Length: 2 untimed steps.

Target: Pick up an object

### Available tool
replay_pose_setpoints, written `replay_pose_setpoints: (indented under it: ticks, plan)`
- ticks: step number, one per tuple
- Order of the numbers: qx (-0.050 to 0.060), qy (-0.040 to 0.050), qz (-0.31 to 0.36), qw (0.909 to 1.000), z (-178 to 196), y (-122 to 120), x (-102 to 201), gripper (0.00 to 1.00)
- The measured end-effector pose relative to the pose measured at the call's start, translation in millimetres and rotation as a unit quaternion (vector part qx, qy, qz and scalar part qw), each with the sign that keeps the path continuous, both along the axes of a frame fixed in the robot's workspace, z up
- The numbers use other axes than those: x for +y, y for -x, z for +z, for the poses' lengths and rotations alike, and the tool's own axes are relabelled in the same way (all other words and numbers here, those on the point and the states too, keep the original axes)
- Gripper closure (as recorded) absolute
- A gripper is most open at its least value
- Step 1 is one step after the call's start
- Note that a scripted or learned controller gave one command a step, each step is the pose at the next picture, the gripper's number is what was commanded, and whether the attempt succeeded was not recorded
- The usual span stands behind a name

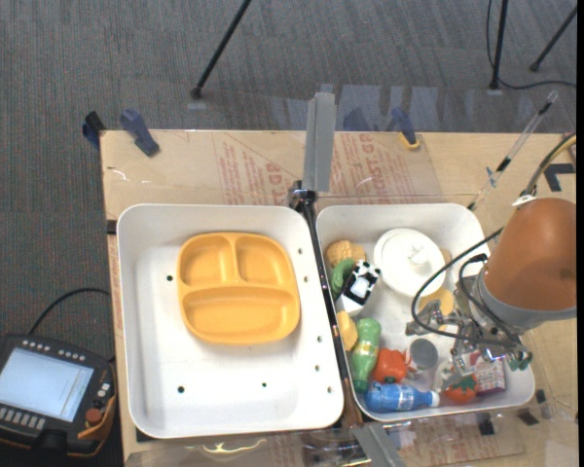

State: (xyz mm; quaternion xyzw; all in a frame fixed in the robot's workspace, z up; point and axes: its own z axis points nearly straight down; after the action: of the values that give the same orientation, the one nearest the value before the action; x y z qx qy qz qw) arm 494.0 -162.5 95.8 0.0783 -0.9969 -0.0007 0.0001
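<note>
Grey carpet all round, tripod legs at the back – cardboard-topped bench (273, 163) carries both bins. Left bin (146, 358) has a yellow divided plate (239, 288). Gripper (467, 350) is down in the cluttered right bin (448, 212) – can't tell about its fingers.

From where I stand, the arm (535, 261) runs off at three o'clock, its bulk covering the gripper (477, 348) and the right bin's (370, 212) four o'clock corner.
</note>
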Motion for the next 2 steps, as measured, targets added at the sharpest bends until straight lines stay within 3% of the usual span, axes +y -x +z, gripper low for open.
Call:
replay_pose_setpoints:
  ticks: [1,2]
  plan:
    - [0.001,-0.0001,-0.011,0.9999,-11,-17,76,0.00]
    - [0.000,0.0001,-0.082,0.9966,-11,-151,44,0.00]
